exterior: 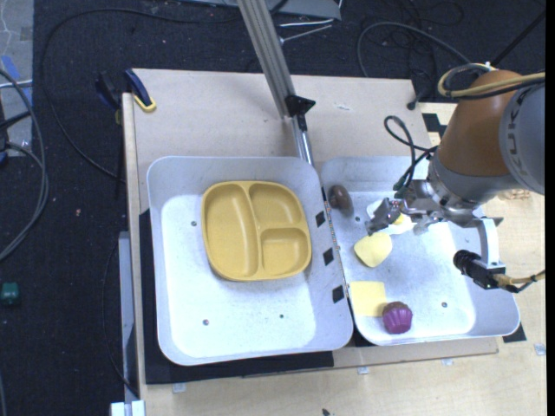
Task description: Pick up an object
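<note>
left bin point(173, 319): yellow tray point(257, 230) | right bin point(499, 319): brown, purple, two yellow items | claw point(388, 219): state unclear

Yellow divided tray point(257, 230) in left bin point(173, 319)
</note>
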`<state>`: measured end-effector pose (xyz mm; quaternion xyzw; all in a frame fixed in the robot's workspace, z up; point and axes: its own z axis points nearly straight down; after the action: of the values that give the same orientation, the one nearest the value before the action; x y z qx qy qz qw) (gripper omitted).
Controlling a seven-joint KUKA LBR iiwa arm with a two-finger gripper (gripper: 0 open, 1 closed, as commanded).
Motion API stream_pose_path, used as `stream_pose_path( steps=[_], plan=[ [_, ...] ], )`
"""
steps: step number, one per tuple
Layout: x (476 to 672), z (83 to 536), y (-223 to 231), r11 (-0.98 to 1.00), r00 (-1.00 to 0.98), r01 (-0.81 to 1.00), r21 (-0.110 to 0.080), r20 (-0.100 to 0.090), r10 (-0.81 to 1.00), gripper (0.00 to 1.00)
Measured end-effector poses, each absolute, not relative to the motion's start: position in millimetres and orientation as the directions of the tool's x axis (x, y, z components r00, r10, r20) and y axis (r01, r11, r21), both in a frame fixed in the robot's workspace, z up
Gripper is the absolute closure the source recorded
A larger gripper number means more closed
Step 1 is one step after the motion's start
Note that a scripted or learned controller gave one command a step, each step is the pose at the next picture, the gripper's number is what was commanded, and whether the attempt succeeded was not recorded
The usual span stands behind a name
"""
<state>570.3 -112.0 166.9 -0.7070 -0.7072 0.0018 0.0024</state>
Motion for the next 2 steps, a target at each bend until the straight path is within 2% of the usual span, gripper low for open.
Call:
stream_pose_path(
  steps=[1, 2],
  plan=[
    [559.2, 109, -113, -0.001, 0.001, 1.0, -0.007, 0.001, 1.0, 0.0],
    [561.3, 123, -113, -0.002, 0.002, 1.0, 0.0, 0.0, 1.0, 1.0]
  ],
)
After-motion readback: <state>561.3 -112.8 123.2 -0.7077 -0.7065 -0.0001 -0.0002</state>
